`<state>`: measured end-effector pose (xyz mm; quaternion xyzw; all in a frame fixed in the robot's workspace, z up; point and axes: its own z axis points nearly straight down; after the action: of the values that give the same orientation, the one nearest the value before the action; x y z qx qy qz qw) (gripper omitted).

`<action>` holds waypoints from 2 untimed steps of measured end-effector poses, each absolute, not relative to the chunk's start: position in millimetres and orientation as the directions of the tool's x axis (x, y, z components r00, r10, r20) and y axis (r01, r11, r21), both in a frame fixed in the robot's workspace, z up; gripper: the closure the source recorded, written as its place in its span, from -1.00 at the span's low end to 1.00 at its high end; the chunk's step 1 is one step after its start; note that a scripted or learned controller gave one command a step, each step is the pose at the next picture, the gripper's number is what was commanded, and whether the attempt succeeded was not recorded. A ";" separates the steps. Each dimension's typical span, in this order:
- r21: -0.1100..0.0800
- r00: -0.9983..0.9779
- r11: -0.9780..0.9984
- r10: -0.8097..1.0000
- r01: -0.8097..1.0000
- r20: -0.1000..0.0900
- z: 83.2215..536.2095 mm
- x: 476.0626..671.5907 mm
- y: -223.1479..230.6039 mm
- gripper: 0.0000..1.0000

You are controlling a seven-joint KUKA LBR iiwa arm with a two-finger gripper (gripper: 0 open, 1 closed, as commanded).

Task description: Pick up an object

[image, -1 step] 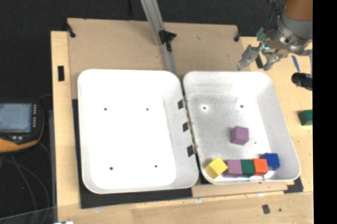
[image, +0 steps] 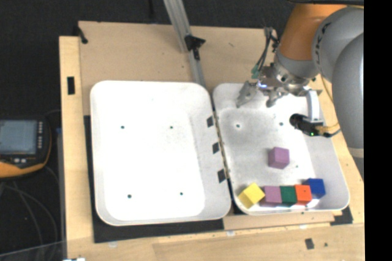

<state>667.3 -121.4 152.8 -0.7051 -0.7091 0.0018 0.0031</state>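
Two white bins sit side by side on the surface (image: 153, 51): left bin (image: 153, 149) at approx 9 o'clock of frame centre, right bin (image: 257, 131) at approx 3 o'clock. Arm (image: 318, 27) comes in from 2 o'clock, w/ orange band above the wrist. End effector (image: 262, 94) hangs over the right bin's far edge, at 12 o'clock of that bin; fingers spread apart, nothing btwn them.

Candidate objs all lie in the right bin. Purple cube (image: 278, 157) sits alone near bin centre, at approx 5 o'clock of the end effector and well apart from it. Along the near wall, at 6 o'clock of the bin, a row: yellow cube (image: 252, 195), magenta cube (image: 272, 195), green cube (image: 288, 195), orange cube (image: 303, 193), blue cube (image: 316, 187).

Progress: early, by my read. No obj lifted or touched yet. Left to do: choose a target (purple looks easiest, being isolated), descend, close, lift.
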 end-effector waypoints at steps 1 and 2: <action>0.002 0.004 -0.004 1.000 1.000 -0.003 201.4 631.5 -171.4 -1.00; 0.000 0.001 -0.001 1.000 1.000 -0.001 198.3 632.6 -167.9 -1.00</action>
<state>632.6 -167.9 198.3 -0.7075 -0.7068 0.0001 -0.0003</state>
